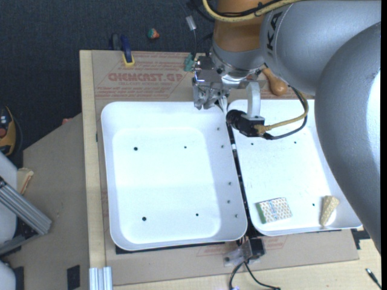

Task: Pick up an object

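The broad grey arm [338, 83] runs off the top and right edges, and its bulk hides the right-hand white bin's [284, 168] far right corner and outer rim. At the metal two-finger gripper [208, 101], the fingertips blur against the bin rim, too small to read. A tan wooden piece [277, 84], just right of the gripper, is partly covered by the arm.
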### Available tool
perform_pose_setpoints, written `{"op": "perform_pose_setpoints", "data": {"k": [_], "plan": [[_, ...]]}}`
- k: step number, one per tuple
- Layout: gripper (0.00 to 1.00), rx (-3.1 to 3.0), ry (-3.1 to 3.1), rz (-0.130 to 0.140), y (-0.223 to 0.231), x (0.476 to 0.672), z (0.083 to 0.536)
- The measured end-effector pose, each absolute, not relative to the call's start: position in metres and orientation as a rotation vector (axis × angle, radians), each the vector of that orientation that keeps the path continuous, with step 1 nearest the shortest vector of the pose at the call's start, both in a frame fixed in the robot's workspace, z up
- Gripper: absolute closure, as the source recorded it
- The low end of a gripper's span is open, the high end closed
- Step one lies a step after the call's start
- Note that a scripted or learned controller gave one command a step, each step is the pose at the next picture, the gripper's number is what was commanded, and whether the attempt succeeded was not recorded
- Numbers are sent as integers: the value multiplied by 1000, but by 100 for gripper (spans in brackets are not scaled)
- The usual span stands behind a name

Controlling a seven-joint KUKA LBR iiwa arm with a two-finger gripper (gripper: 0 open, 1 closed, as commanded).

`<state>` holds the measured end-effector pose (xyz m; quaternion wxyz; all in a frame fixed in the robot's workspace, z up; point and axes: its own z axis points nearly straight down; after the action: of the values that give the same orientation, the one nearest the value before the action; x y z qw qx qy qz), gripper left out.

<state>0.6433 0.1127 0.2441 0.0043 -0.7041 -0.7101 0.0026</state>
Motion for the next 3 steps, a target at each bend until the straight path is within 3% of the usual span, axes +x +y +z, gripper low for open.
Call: {"op": "perform_pose_setpoints", "data": {"k": [1, 2, 3], "plan": [[100, -2235, -2218, -6, 26, 634, 324], [100, -2210, -2223, 8, 101, 625, 237], [100, -2218, -2232, -18, 149, 637, 330]]}}
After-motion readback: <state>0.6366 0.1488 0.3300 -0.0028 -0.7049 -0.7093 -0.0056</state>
